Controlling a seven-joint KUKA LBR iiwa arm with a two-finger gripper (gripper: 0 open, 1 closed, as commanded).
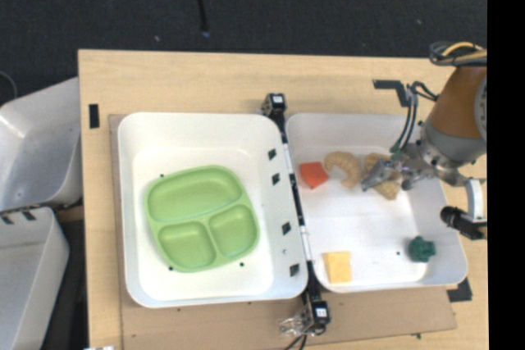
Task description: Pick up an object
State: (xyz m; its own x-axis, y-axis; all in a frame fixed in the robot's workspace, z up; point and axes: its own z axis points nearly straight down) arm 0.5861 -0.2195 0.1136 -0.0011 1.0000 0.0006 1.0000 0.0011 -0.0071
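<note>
Camera view: arm w/ orange band (456, 106) comes in from the right, over the right bin (361, 238). Gripper (379, 176) sits low in that bin's upper half, right on top of a tan lumpy object (387, 186); fingers look narrow, tips at/against the tan piece, but can't tell if it's actually pinched between them — too small and blurred.

Rel. to the gripper: beige curved object (343, 165) just to its left, touching or nearly touching the tan piece. Orange-red block (312, 175) further left, near the divider between bins. Yellow square block (338, 266) well below-left, by the bin's front edge. Dark green small object (422, 249) below-right, near the front right corner.

Left bin (135, 143), well left of the gripper, holds a green 3-compartment plate (202, 217), lying flat.
</note>
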